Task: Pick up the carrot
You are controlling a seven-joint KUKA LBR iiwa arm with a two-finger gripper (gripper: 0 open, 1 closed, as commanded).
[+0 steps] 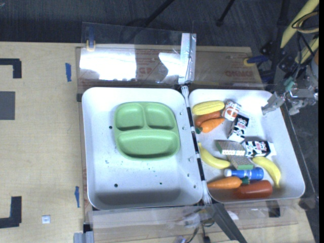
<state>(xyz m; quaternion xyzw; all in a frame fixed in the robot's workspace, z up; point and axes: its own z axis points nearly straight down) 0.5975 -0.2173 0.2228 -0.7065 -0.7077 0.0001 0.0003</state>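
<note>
Step in hand: approach, grasp not yet made. The claw (273, 104) sits at the upper right edge of the right bin (296, 158), apart from all contents; whether it is released or clenched cannot be told at this size, and nothing shows between its tips. Two orange carrot-like items lie in that bin: one carrot (210, 125) near the upper left, touching the underside of a yellow banana (208, 107); a second carrot (224, 183) at the lower edge, pressed between a blue-capped bottle (248, 174) and a red sausage-shaped piece (255, 188). Judgement: the upper carrot looks the easier target, with its lower side free, though the banana crowds it from above; the next move calls for travel left across the bin, alignment across the carrot's short axis, then descent. Count, right bin: carrots 2; bananas 3 (the others at (213, 159) and (270, 169)); small black-and-white cartons 3, approximate; one grey-brown flat packet (234, 149). Left bin (93, 151): green divided tray (147, 129), 1, with three compartments.
</note>
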